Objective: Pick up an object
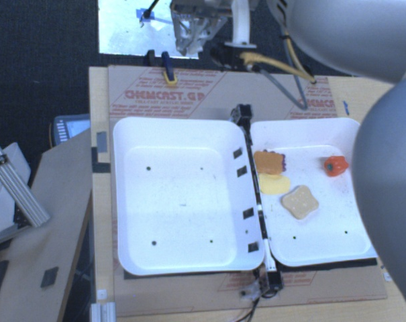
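The right bin [323,129] holds several small food toys. An orange-brown piece with a purple edge [270,162] lies by the bin's left wall. Just below it rests a flat yellow piece [275,184], and a tan bread-slice toy [300,202] sits below that. A red-orange pepper-like toy [335,166] lies toward the right. My gripper [191,40] hangs high at the top of the view, beyond the far edge of the bins, well away from all the toys. I see nothing between its fingers.
The left bin [182,129] sits beside the right one, joined by black clips [241,116] along the divider. My grey arm [384,180] covers the right bin's right side. A yellow-and-blue clamp [169,69] stands on the cardboard behind the bins.
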`<action>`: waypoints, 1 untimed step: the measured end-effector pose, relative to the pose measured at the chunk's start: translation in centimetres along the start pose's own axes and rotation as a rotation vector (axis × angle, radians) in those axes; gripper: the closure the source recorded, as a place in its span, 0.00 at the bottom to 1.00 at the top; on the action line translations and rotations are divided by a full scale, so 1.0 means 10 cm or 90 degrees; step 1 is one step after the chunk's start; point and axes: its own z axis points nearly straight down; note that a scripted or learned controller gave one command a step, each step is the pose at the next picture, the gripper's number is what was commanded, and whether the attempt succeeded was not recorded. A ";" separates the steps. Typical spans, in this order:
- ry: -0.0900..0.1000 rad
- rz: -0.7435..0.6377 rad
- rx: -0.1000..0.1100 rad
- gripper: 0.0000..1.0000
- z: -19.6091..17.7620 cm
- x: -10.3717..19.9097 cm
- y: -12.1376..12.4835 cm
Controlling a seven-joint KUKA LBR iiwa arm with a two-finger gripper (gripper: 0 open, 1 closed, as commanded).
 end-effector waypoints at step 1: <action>-0.001 -0.001 0.007 1.00 0.19 0.06 -0.98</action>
